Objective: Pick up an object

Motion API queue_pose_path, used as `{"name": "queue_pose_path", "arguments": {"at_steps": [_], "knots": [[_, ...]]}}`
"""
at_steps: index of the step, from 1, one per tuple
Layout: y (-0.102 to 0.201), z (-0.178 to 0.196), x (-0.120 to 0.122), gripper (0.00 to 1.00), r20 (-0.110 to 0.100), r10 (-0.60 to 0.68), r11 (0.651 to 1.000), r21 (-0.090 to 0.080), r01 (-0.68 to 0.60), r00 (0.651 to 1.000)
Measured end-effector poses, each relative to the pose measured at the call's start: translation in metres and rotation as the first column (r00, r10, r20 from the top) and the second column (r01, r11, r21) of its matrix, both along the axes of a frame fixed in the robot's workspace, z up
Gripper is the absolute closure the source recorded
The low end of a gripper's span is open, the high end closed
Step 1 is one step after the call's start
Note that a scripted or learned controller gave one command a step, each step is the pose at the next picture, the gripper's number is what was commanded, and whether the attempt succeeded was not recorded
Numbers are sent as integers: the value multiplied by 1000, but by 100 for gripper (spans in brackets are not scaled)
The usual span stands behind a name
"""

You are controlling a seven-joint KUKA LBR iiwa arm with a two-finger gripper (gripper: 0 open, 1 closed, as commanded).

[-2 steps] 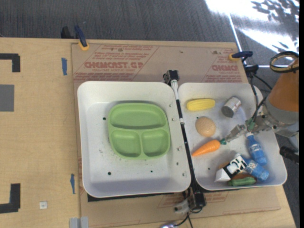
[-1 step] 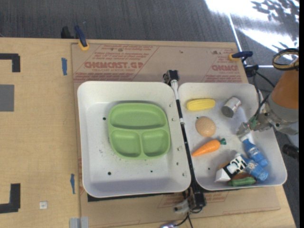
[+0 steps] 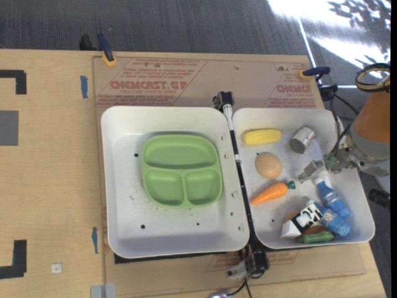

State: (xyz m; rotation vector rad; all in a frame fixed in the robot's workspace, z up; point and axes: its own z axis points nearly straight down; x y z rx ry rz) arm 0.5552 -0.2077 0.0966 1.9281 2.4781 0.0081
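The right bin holds a yellow corn cob, a grey can lying on its side, a beige egg-shaped ball and an orange carrot. A blue bottle, a black-and-white carton and a green item lie near its front right corner. My gripper hangs low over the right bin, between the can and the blue bottle, just above the bottle's cap. Nothing is visibly held in it.
The left bin holds a green divided plate. A clamp and a black rod run along the seam between the bins. The arm's orange band stands over the right bin's right rim.
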Motion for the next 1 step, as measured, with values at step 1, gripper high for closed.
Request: {"name": "queue_pose_path", "arguments": {"at_steps": [1], "knots": [[24,-11,-23,0,-2,394,919,-4,-394,919]]}}
